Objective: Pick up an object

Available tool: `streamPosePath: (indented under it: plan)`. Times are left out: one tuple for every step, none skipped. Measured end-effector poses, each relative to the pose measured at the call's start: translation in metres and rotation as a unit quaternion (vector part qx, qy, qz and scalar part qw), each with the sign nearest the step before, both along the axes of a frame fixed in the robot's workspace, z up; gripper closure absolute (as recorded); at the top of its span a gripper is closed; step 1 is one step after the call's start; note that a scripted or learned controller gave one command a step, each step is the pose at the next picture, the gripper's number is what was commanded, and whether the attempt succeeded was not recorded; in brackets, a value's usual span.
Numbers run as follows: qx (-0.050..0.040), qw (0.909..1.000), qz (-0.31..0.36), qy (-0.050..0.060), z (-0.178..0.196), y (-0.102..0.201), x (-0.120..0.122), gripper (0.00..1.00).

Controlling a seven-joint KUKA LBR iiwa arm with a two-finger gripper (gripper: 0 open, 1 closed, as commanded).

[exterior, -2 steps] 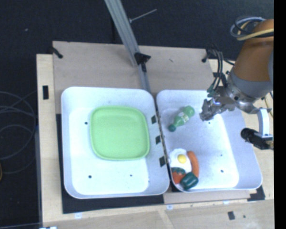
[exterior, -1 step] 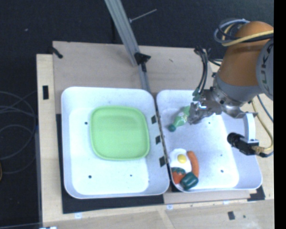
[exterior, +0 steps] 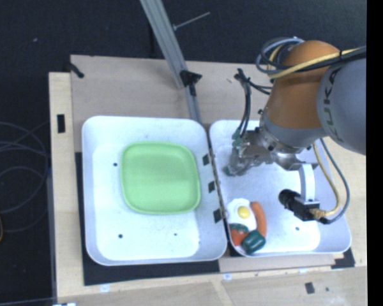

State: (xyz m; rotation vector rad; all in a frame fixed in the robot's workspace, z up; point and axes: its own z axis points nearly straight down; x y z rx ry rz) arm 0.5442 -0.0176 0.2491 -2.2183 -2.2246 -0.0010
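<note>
My bench [exterior: 134,85] carries two shallow white bins side by side. The left bin [exterior: 102,171] holds a pale green square plate [exterior: 160,177], lying flat near its middle. The right bin [exterior: 332,238] is where I am working: my arm [exterior: 306,94] reaches over its upper half, and my gripper [exterior: 237,164] hangs low by the bin's left wall, close to the divider. I cannot tell how it is set from this angle, and I see nothing in it.

The things worth picking sit in the right bin's near left corner, below my gripper and apart from it: a toy fried egg [exterior: 241,213], an orange carrot-like piece [exterior: 260,216] just beside it, and a small dark green block [exterior: 254,241] touching a reddish bit at the bottom.

I judge these to be light, stiff play food (probably smooth, so slippery). The carrot looks the best hold: across its narrow width, at mid-length. The egg lies too flat to pinch easily.
</note>
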Motion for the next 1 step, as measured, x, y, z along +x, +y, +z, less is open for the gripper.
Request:
streamPosePath:
  plan:
    - [0.0003,1.0,0.001,0.0,-0.0064,0.0566,-0.0017,1.0]
